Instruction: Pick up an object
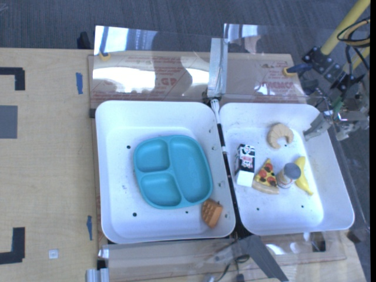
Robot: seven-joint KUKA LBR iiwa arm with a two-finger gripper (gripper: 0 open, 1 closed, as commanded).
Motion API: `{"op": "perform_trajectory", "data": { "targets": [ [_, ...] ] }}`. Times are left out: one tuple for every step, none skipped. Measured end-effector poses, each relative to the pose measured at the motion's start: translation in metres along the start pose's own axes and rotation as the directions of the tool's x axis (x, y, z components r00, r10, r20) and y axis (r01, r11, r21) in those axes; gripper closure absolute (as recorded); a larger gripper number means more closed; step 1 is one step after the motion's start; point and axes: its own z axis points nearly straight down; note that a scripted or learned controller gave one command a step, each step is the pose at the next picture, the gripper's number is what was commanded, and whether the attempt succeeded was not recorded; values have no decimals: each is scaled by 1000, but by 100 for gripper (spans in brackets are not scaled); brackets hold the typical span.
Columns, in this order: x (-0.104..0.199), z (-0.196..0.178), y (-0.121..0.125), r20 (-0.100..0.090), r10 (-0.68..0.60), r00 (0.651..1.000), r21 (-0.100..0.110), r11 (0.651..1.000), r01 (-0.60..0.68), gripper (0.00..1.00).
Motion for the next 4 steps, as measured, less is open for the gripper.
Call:
{"op": "perform_trajectory", "data": {
  "targets": [
    [38, 109, -43, -2, 1, 1000, 9, 1000, -1, 0],
    [33, 142, -4, 6, 0, 1000, -25, 1000, 0, 0],
    [2, 155, -28, 7, 2, 1000, -16, 1000, -2, 0],
    [4, 148, -30, 3, 3, 1000, -11, 1000, -3, 100]
  ]
}}
